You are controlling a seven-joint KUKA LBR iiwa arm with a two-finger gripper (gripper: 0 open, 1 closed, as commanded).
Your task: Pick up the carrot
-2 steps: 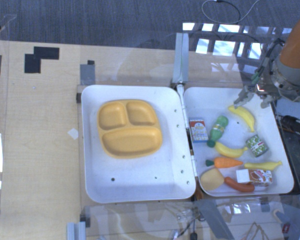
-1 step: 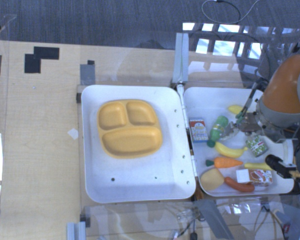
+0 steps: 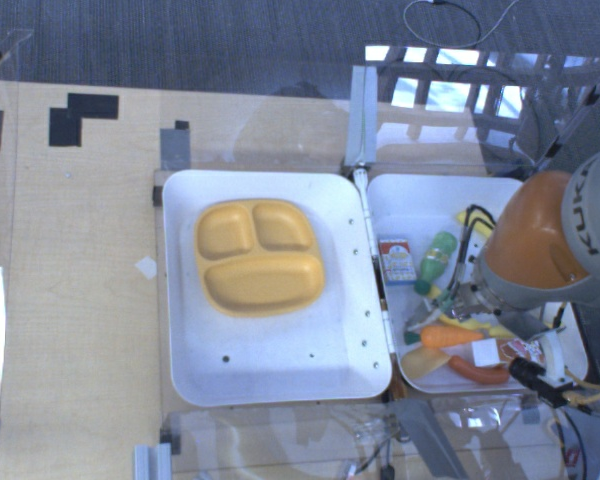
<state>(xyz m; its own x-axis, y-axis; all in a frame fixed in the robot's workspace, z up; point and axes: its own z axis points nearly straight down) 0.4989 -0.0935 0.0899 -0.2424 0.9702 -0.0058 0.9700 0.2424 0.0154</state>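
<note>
- Nearest the camera, the arm's orange wrist band (image 3: 535, 238) sits at right, over the right bin (image 3: 420, 190).
- Left to right: yellow divided plate (image 3: 260, 256), small red carton (image 3: 396, 261) with unreadable print, green bottle (image 3: 436, 258).
- Carrot (image 3: 452, 337) lies lower right, long axis roughly left-right, just below the jaws, whose opening I cannot tell.

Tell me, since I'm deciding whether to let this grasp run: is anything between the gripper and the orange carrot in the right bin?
Nothing visible stands between them. The gripper hangs right above the orange carrot, which lies crowded by a white tag and a red sausage-like piece.
</note>
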